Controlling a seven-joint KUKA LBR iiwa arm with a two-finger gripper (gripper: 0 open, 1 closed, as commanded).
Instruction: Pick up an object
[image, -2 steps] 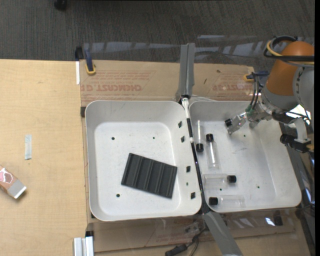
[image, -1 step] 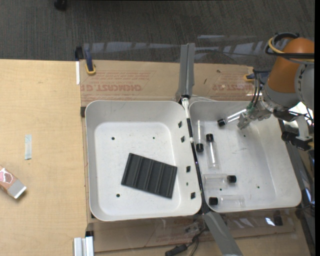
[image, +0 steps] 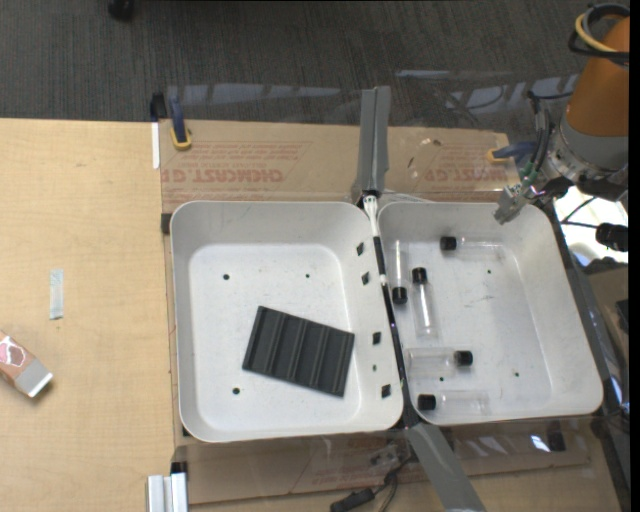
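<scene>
Overhead, the claw (image: 510, 207) is seen above the right white bin's (image: 560, 330) far rim; its opening cannot be told. Clear black-capped plastic tubes (image: 424, 300) are scattered inside; a dark ribbed rectangular panel (image: 299, 351) is laid in the left bin (image: 200, 300).

Bright, even overhead light here. Left of the claw (image: 512, 205), the white bins (image: 190, 300) glow without hard shadows. Glare flares white just right of it, the clear tubes (image: 424, 300) below glint, and the claw looks slightly soft.
</scene>
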